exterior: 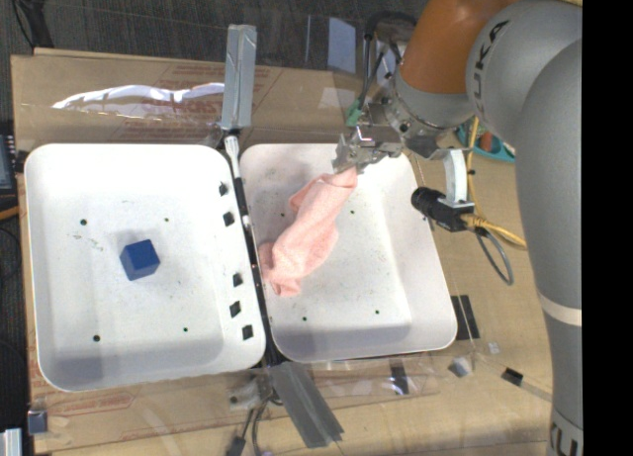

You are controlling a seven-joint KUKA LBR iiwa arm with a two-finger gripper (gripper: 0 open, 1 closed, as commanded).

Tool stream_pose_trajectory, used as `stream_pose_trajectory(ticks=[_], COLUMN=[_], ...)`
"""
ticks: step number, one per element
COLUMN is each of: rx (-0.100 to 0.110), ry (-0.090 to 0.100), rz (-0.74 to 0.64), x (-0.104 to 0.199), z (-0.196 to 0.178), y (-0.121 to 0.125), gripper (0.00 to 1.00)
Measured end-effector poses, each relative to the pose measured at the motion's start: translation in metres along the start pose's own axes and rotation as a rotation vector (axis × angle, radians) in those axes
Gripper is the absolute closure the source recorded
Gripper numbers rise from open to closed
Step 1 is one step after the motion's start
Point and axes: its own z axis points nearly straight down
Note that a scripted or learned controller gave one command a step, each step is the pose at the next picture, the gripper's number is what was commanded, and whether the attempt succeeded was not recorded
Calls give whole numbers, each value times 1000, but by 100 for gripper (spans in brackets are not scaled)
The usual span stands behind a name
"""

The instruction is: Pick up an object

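Observation:
A pink cloth [309, 229] hangs stretched in the right bin [396, 286], its top corner pinched in my gripper [353, 161] above the bin's far side. The lower end of the cloth drags near the divider between the bins. My gripper is shut on that upper corner. A small blue cube [139, 258] lies in the left bin [79, 335], far from my gripper.
A grey metal bar [237, 78] stands upright behind the gap between the bins. Cardboard covers the bench [119, 88] behind them. The arm's large grey body [534, 147] fills the right side.

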Motion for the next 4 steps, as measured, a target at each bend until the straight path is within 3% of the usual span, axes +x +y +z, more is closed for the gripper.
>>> stream_pose_trajectory(ticks=[2,4], rx=[-8,-2], ry=[-1,0], rz=[-92,-380], x=[-35,10], z=[157,160], y=[39,38], gripper=[0,0])
